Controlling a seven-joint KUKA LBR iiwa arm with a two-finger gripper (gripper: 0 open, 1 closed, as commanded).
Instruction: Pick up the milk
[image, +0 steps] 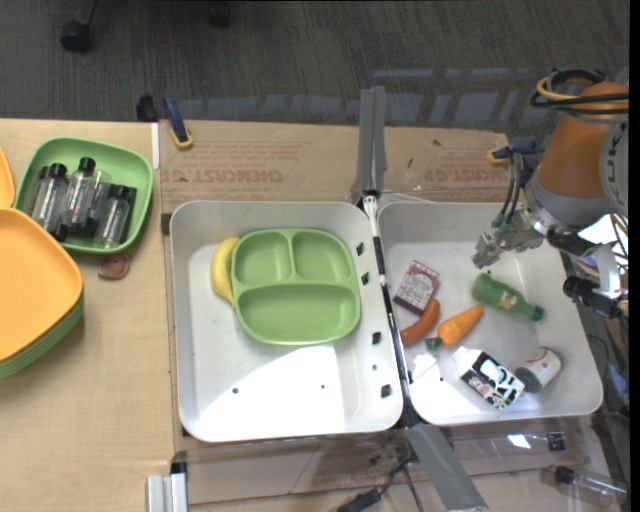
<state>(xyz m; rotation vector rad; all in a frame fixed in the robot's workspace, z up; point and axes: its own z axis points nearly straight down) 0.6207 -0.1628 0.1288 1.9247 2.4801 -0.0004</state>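
Currently: milk lying untouched in the right bin, arm parked well away from it

Left bin (190, 330) carries a green divided plate (295, 285) with a yellow item (221, 270) poking out from under its left edge. Right bin (440, 225) has all the small stuff. Grey and orange arm (580, 150) reaches in from the right. Its gripper (497, 245) hangs over the far part of the right bin, just above the green bottle (507, 298). Whether it is open or closed: cannot tell at this angle, and nothing visibly held.

Other clutter in the right bin: carrot (460, 325), sausage (420, 320), small pink box (416, 286), small can (540, 368).

Milk (492, 381) is the black-and-white patterned carton lying on its side at the near edge of the right bin, just beside the can and apart from the carrot.

Handling guess: toy-size carton, likely light and fairly stiff, smooth printed faces that may be a bit slippery, not fragile. Best hold looks like across the two long flat sides at mid-body, with the gripper turned to match the carton's diagonal lie. The can close by on its right may crowd that side.
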